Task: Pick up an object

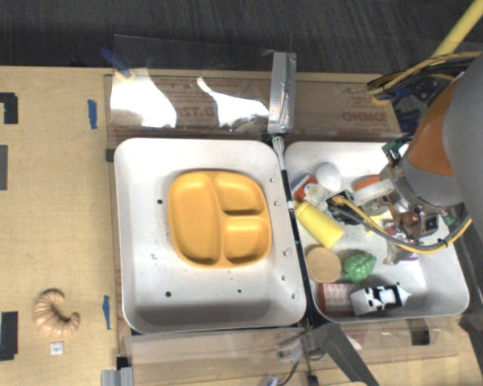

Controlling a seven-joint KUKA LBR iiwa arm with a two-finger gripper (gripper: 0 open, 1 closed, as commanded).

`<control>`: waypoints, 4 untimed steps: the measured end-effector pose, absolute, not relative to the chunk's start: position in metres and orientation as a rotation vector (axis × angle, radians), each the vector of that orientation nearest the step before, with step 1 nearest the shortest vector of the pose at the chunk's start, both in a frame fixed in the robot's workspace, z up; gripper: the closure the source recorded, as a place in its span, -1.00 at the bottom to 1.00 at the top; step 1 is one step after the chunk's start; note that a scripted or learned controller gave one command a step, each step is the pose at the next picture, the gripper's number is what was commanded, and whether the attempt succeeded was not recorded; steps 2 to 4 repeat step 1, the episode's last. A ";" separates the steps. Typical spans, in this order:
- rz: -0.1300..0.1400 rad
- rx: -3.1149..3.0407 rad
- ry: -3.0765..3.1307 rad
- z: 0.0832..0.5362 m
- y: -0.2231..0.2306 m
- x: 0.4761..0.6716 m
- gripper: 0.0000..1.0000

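A: Starting from the left, what did we see on the table [48, 183]?

B: We saw a tan croissant [55, 313] lying alone on the brown surface, well apart from both bins. Next came the left bin [137, 256], which held a yellow divided plate [219, 217] with three compartments.

A: And the right bin [447, 284]?

B: There we saw the clutter. A yellow bottle [321, 223] lay tilted near the bin's left wall, with a white ball [328, 174] above it and a red and white item [307, 188] beside that. Below the bottle sat a round tan disc [323, 264], touching a green bumpy object [359, 265]. A black and white toy [379, 297] lay at the near edge.

A: Where was the claw [404, 230] in relation to these?

B: It hung over the bin's right half, to the right of the yellow bottle and above the green object, amid yellow cabling. We couldn't tell whether it was open or closed, and we saw nothing gripped.
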State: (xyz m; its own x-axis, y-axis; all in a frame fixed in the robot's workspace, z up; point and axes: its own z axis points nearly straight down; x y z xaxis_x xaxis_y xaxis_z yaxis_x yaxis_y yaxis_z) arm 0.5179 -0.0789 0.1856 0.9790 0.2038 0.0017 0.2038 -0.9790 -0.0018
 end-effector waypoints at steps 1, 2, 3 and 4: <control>-0.001 -3.123 -0.322 0.218 -0.053 0.564 -1.00; -0.001 -3.123 -0.322 0.218 -0.053 0.564 -1.00; -0.001 -3.123 -0.322 0.218 -0.053 0.564 -1.00; -0.001 -3.123 -0.322 0.218 -0.053 0.564 -1.00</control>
